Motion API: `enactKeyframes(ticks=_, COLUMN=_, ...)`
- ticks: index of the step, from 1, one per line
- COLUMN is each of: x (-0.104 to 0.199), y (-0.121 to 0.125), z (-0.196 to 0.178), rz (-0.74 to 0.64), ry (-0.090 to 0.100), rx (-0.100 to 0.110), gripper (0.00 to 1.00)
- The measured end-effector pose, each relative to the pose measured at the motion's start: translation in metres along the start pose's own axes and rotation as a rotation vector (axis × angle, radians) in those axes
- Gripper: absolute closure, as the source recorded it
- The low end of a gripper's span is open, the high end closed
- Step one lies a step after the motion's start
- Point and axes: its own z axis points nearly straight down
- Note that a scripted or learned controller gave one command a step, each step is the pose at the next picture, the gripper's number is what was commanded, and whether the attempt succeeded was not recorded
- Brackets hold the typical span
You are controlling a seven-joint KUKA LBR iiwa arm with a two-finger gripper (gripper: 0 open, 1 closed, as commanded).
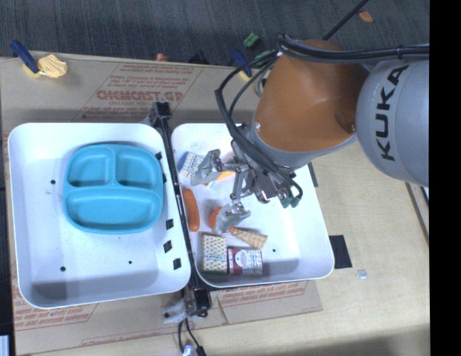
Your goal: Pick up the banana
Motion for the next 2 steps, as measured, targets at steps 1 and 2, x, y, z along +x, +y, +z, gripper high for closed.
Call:
enactKeyframes(ticks=1, x=0.002, y=0.031, z=0.089, rz=-0.309, ry=0.002, rx=-0.001, gripper=0.0)
enactKeyframes(ticks=2, x=-0.013, y=0.107, z=0.145, rz=-0.221, ry=0.002, rx=-0.002, gripper=0.0)
